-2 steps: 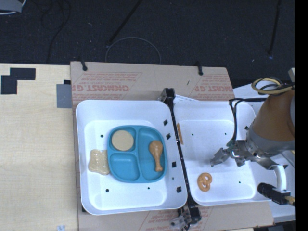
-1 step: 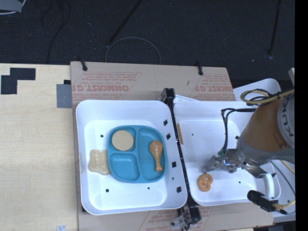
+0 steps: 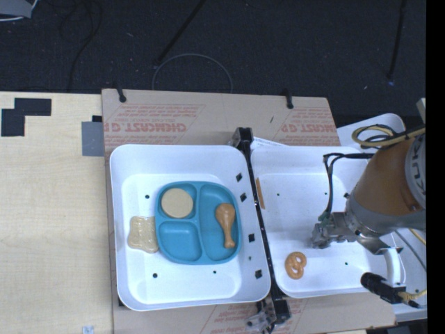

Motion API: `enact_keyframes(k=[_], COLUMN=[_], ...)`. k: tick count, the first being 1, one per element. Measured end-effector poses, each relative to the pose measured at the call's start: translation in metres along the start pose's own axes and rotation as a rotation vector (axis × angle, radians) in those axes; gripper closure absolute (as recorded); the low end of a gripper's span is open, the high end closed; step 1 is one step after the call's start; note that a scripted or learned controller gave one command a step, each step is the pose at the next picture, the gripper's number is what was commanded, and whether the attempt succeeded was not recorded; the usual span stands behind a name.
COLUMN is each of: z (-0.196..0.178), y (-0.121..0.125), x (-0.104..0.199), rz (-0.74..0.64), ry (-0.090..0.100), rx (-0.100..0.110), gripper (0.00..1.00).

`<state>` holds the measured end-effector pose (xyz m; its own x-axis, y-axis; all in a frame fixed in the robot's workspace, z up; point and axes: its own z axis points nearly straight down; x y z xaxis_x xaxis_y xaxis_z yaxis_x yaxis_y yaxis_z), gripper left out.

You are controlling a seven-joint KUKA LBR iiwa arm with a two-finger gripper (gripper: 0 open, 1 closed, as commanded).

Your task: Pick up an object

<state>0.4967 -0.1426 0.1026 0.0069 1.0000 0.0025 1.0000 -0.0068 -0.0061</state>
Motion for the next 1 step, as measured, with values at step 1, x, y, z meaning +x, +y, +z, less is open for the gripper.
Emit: enact_keyframes(k=[1], z=[-0.0419], y=[-0.0009], x=[-0.0024], rz=[-0.002], ry=[-0.002], rx=[-0.006], gripper=[1.00])
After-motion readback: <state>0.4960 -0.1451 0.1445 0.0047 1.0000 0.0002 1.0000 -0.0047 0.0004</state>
